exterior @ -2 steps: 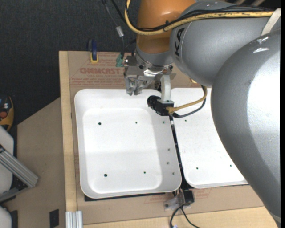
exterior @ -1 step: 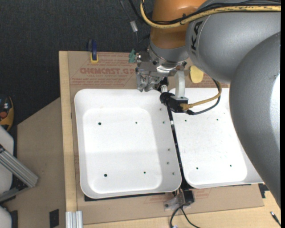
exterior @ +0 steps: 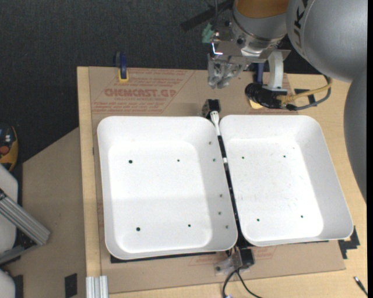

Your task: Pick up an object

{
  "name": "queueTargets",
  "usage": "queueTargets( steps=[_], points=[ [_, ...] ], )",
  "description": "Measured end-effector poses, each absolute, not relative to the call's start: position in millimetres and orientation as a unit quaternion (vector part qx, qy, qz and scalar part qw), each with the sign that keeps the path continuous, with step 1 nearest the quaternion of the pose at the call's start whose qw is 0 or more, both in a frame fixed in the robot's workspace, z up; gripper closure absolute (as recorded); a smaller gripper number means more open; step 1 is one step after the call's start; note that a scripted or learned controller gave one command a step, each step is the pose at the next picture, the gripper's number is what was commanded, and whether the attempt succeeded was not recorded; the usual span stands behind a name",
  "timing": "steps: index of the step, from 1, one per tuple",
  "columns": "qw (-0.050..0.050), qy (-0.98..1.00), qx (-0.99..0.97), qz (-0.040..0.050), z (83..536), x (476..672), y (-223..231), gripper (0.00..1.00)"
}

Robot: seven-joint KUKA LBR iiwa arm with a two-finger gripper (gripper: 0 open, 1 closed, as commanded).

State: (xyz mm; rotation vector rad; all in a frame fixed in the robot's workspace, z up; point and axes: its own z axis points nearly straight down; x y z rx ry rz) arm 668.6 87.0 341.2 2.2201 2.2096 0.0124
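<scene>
As I look down from the fixed camera, the gripper (exterior: 224,78) hangs at the far side of the bench, over the brown board (exterior: 145,93) and beyond the bins' back rims. It sits nearly in line with the seam where the two bins meet, a little toward the view's right. I cannot tell whether its jaws are apart or together; that part of the picture is a grey blur to me. I cannot make out anything gripped there either.

The arm (exterior: 332,35) comes in from the upper right, its orange band (exterior: 259,7) at the top edge.

The left bin (exterior: 157,192) and the right bin (exterior: 280,192) lie side by side, rims touching along the middle. Each white floor carries four small dark dots (exterior: 130,162) in a rough square, and the right floor looks faintly speckled. I cannot tell which thing I am meant to pick; nothing I see stands out as the object.

A black clip (exterior: 211,107) sits at the far end of the seam, just below the gripper and apart from it. A second clip (exterior: 243,256) sits at the near end, with a cable trailing from it. A blue and yellow clamp (exterior: 122,67) grips the board's far left edge. The board bears red print.
</scene>
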Motion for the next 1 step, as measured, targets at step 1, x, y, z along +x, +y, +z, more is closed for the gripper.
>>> queueTargets(
  steps=[1],
  points=[
    [-0.003, 0.708, 0.706, -0.0034, 255.8, 664.7, 132.2, 1.0]
  ],
)
